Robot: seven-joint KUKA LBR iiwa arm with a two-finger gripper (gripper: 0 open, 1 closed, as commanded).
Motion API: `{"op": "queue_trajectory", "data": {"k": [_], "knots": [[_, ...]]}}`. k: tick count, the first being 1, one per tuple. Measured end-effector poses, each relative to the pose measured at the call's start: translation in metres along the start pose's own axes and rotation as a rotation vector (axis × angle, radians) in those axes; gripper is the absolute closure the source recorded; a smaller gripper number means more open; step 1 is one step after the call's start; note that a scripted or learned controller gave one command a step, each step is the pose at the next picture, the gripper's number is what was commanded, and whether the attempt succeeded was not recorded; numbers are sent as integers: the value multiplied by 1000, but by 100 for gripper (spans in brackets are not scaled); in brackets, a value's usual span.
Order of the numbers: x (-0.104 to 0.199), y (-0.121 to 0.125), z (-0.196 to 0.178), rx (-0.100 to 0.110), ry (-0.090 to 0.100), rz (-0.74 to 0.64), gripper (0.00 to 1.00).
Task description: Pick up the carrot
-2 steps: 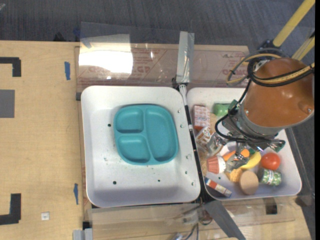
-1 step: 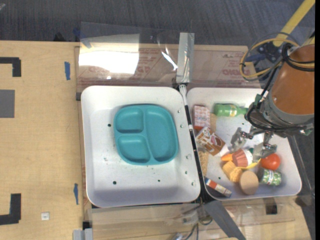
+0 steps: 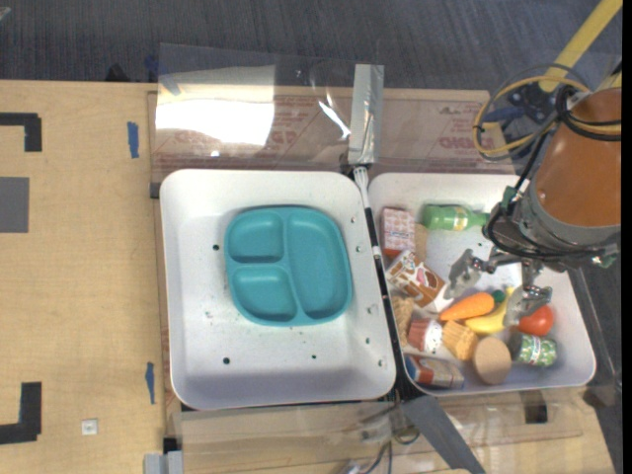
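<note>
Gripper (image 3: 497, 279) open, fingers straddling space just above carrot (image 3: 468, 307) in right bin (image 3: 583, 363). Approach step; next: descend, close on carrot.

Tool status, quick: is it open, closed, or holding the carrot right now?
Tool: open, fingers spread just above the carrot in the right bin; nothing between them, so it holds nothing.

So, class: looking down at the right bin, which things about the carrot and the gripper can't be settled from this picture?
- Carrot: its far end, covered by the gripper.
- Gripper: whether it touches the carrot, unclear from above.
- Small packets left of the carrot: labels too small to read.
- Arm: cut off by the right edge.
</note>
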State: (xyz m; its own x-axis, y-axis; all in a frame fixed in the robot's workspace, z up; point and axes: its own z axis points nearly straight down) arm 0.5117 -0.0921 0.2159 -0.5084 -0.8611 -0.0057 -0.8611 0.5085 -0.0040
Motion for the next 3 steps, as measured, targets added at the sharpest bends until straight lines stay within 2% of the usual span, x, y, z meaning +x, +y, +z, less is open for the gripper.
{"op": "queue_trajectory", "data": {"k": [1, 2, 3], "knots": [[25, 16, 119, 4, -1, -59, 0], [21, 17, 110, 4, -5, -61, 100], [22, 17, 111, 2, -4, -61, 0]]}}
